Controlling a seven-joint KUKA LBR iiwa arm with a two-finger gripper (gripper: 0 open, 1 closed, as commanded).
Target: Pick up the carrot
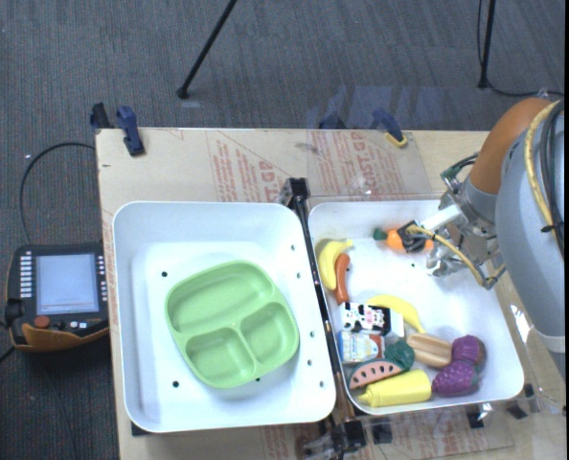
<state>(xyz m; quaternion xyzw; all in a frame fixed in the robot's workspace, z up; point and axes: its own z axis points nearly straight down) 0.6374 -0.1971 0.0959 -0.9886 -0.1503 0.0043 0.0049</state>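
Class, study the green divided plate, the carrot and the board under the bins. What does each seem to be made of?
Green divided plate: likely moulded plastic, one even colour, soft sheen, rounded ridges.
Carrot: probably toy plastic, flat bright orange with a green tip; too small to be sure.
Board: looks like cardboard, matt tan with red printed lettering.

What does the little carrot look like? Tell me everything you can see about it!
The carrot is a small toy, probably plastic, with a bright orange body and a green leafy tuft at the end towards the view's left. It lies on its side on the white floor of the right bin, near the far wall, apart from the banana. The end effector sits close beside its other end; whether they touch cannot be told.
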